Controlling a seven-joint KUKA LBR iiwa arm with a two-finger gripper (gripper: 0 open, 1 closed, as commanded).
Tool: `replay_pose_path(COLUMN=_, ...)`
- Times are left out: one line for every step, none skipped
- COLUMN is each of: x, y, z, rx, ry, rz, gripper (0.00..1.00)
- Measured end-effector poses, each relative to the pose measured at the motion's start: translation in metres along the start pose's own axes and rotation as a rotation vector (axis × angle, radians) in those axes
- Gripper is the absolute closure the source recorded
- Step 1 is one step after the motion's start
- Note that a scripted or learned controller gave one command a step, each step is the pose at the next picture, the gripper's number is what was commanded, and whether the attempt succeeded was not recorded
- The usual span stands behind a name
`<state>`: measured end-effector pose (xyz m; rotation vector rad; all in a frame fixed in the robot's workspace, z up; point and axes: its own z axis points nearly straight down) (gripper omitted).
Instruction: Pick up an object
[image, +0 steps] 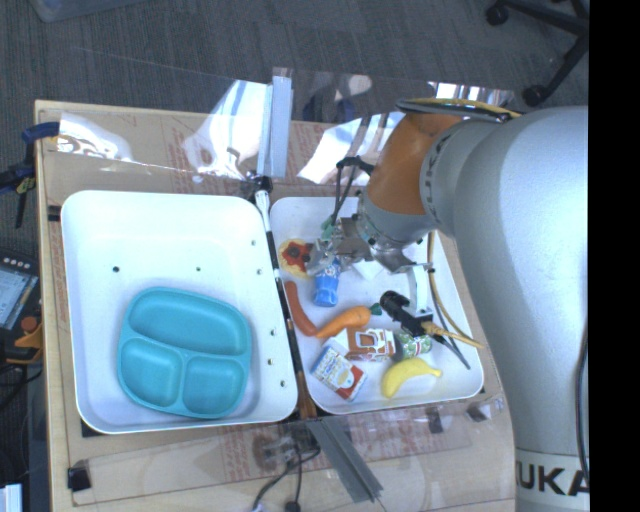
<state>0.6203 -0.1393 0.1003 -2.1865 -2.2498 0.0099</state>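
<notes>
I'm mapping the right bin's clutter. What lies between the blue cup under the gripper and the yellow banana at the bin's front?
In the camera view, between the blue cup and the banana lie the orange carrot and a small red-and-white carton.

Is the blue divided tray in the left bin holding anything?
Empty: all three compartments of the blue tray show bare blue, and it lies flat in the left bin.

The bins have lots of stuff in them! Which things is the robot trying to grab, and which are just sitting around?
For the job:
- pincer, over the right bin
- blue cup under it
- carrot
- banana
- small carton

Just lying about:
- teal divided plate in the left bin
- clear plastic wrap behind the bins
</notes>
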Motion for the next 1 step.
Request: replay_pose_path(x=0.048, y=-0.0468, z=-0.1346, rx=-0.005, ry=0.002, rz=0.073, gripper=1.0)
